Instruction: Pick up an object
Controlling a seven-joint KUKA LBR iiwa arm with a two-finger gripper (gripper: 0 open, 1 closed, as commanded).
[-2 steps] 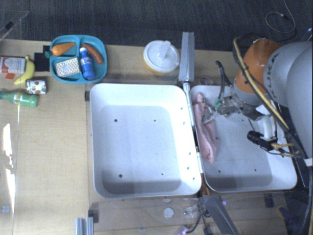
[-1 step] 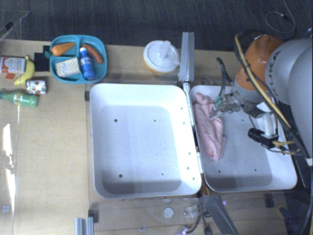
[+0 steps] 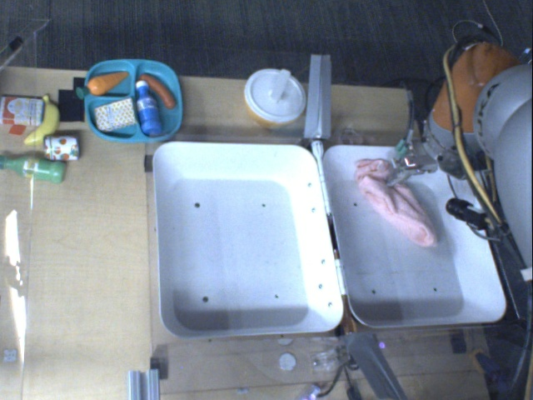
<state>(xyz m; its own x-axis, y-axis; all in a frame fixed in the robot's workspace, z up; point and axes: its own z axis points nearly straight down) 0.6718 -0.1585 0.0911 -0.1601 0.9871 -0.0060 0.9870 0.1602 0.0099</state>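
The pink cloth lies in the right bin, long and thin, stretching from 10 o'clock down to 4 o'clock. The gripper sits at the cloth's top end, touching it. I cannot tell whether it is pinching.

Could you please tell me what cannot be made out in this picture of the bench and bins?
- Claw: too small and blurred to tell whether it grips the pink cloth in the right bin.
- Arm: cut off by the right edge.
- Labels on the can and carton: too small to read.
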